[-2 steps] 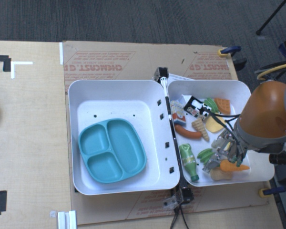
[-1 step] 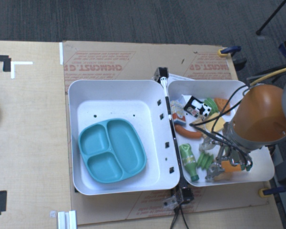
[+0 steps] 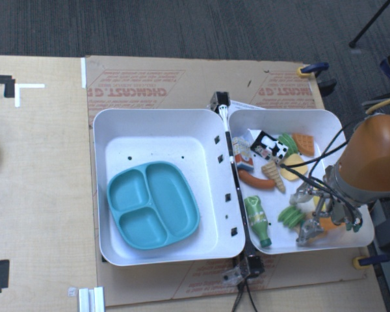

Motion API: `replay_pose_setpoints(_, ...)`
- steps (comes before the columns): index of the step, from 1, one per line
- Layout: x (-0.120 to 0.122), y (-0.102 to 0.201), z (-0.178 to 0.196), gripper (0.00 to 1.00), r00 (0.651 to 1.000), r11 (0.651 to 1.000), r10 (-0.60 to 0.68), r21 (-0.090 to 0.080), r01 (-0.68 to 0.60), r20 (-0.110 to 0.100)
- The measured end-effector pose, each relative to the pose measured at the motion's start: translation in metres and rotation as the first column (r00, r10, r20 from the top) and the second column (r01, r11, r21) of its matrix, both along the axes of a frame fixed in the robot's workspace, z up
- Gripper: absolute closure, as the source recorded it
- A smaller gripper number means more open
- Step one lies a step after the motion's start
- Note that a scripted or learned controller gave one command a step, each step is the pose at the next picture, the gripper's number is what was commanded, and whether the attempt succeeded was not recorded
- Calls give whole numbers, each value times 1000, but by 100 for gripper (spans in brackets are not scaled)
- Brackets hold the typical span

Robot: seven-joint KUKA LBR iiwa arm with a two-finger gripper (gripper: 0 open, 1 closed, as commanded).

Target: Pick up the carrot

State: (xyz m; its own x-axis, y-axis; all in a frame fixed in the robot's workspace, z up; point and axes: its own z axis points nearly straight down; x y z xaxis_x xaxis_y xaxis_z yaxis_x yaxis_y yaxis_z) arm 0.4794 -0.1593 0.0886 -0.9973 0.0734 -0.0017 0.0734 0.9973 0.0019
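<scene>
My gripper [image 3: 317, 225] is down inside the right bin [image 3: 351, 240], near its front right corner, under the grey wrist and orange band. A small orange piece [image 3: 327, 224], which looks like the carrot, shows right at the gripper's tip and is mostly hidden by the wrist and cables. I cannot tell whether it is held. A second orange piece [image 3: 304, 143] lies at the back of the same bin next to a green leafy item [image 3: 287, 142].
The right bin also holds a green bottle [image 3: 257, 220], a red sausage [image 3: 256, 181], a green vegetable [image 3: 289, 214], a black-and-white item [image 3: 268, 145] and a tan cone [image 3: 273, 174]. The left bin [image 3: 117, 135] holds a teal divided plate [image 3: 153, 203].
</scene>
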Motion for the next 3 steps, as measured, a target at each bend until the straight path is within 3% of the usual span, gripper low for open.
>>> replay_pose_setpoints(1, 0, -17, 0, 0, 949, 949, 316, 1, -316, 1)
replay_pose_setpoints(2, 11, -61, 0, 0, 993, 993, 117, 1, -117, 2)
replay_pose_setpoints(3, 1, -26, 0, 0, 983, 983, 183, 4, -183, -4)
